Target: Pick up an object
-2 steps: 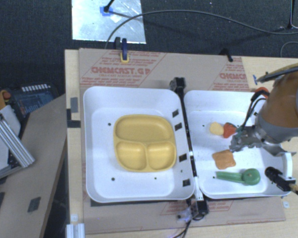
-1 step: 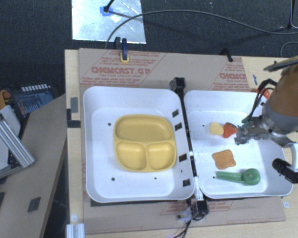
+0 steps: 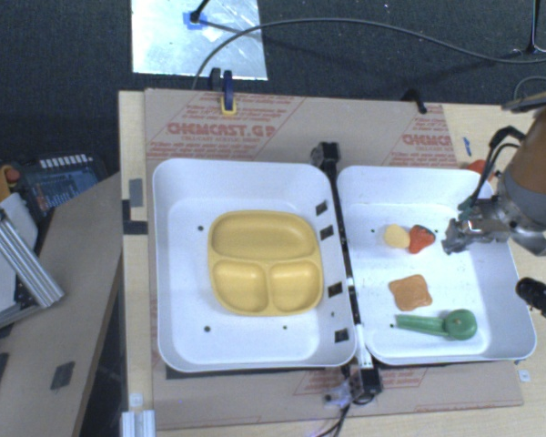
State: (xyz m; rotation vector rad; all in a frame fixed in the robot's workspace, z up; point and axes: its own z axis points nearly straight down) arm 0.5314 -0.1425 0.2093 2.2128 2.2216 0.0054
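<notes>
The right bin holds a pale yellow round piece touching a red piece, an orange flat piece below them, and a green long-handled object near the front. My gripper hangs over the right bin's upper right part, just right of the red piece. Nothing shows between its tips.
The left bin bears a yellow divided tray with three compartments. A black hinge strip runs between the bins. The arm's body and cables cover the bench's right edge.
</notes>
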